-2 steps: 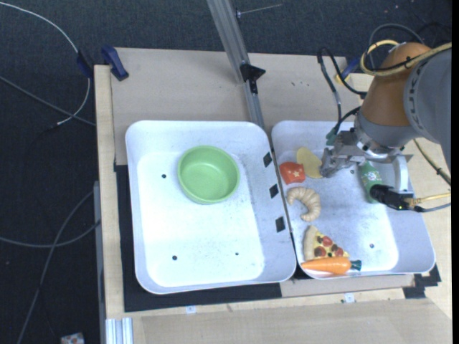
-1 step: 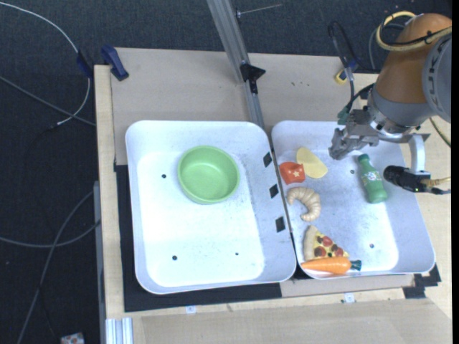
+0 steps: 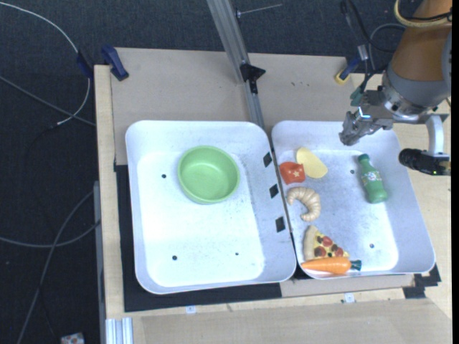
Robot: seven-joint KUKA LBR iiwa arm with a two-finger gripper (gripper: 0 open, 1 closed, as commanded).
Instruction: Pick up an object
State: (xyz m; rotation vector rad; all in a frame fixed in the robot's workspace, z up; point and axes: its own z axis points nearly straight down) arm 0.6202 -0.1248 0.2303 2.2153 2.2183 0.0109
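The right bin (image 3: pixel 401 221) holds a green bottle (image 3: pixel 371 178) lying near its right side, a yellow piece (image 3: pixel 311 163), a small red item (image 3: pixel 292 171), a croissant (image 3: pixel 306 200), a pizza slice (image 3: pixel 323 245) and an orange carrot (image 3: pixel 326 266) at the front edge. My gripper (image 3: pixel 353 129) hangs over the bin's back edge, up and left of the green bottle. Nothing shows between its fingers.
The left bin (image 3: pixel 165 256) holds a green bowl (image 3: pixel 208 173). A metal post (image 3: pixel 231 34) slants from the top down to the gap between the bins. Blue clamps (image 3: pixel 115 63) sit at the bench's back corners. Cables lie on the dark floor at left.
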